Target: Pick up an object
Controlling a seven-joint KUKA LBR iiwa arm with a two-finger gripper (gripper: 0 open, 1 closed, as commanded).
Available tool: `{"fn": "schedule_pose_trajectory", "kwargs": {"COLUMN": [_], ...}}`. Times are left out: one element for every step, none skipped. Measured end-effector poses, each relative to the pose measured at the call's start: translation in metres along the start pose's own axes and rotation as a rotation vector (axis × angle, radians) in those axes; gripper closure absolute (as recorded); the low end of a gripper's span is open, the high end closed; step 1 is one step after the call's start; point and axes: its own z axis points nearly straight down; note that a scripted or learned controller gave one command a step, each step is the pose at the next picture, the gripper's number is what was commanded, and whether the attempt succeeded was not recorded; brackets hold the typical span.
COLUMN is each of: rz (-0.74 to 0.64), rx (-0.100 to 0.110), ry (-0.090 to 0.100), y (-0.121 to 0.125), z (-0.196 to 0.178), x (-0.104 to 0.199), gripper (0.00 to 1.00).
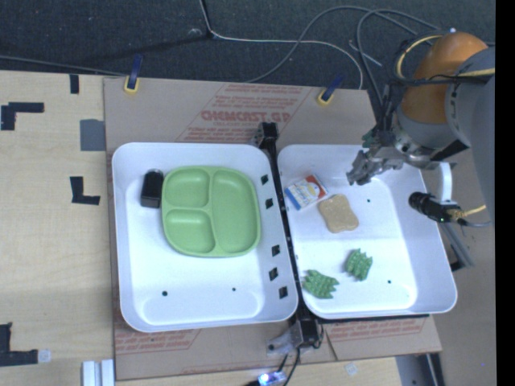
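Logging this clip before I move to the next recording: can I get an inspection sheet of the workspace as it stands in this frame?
Surface: two white bins side by side, left bin and right bin, on a cardboard sheet over a wooden bench.
Job's things: right bin holds a small packet, a tan sponge-like piece and two green toys.
Clutter: left bin holds a green divided plate and a black block at its left side.
Grippers: gripper above the right bin's upper edge, nothing seen in it.
Cables: several loop behind the bins.
Surroundings: two clamps on the cardboard's far edge; black tape marks on the bench.
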Motion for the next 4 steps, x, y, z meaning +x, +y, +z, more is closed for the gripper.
{"fn": "schedule_pose_trajectory", "kwargs": {"rz": [0.0,-0.003,-0.003,-0.004], "rx": [-0.001,0.006,0.007,0.006], "ry": [0.0,0.001,0.001,0.002], "y": [0.001,-0.014,-0.032,-0.052], "z": [-0.053,-0.05,-0.044,-0.058], "x": [0.001,0.057,0.113,0.16], "gripper": [1.0,1.0,1.0,1.0]}}
